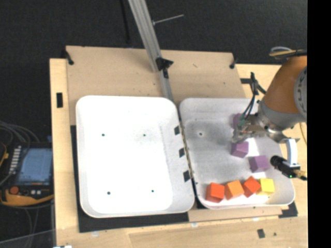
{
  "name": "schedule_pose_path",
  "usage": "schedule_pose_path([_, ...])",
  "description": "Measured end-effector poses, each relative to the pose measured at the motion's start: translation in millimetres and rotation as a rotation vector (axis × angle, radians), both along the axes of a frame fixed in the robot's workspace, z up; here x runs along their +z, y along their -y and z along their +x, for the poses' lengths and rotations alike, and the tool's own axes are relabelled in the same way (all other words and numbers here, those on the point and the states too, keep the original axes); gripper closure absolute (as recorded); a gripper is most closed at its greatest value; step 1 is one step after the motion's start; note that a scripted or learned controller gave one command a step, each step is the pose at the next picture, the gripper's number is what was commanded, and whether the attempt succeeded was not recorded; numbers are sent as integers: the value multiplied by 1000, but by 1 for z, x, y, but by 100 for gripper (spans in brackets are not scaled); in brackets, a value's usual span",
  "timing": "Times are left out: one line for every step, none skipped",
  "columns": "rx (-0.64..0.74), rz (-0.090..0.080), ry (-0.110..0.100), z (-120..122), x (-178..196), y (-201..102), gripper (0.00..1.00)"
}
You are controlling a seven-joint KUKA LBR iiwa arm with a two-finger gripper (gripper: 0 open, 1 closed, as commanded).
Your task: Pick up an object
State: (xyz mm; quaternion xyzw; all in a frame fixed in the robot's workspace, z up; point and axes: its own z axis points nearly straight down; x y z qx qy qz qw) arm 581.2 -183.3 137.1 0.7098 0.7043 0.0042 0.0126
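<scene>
Gripper [243, 135] low in right bin [207, 138], right above purple block [239, 149]; cannot tell from here how it is set, nothing visibly held. Second purple block [258, 163] just beside, toward near wall. Another purple piece [236, 120] peeks out behind wrist. Along near wall sit row of red-orange [215, 191], orange [234, 189], red [252, 185], yellow [267, 185] blocks. Left bin [129, 154] alongside
</scene>
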Motion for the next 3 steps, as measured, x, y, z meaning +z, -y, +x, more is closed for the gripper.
schedule_pose_path([9,10,-18,1,44,1,100])
schedule_pose_path([10,9,-16,-7,98,-2,100])
schedule_pose_path([11,9,-16,-5,152,0,100])
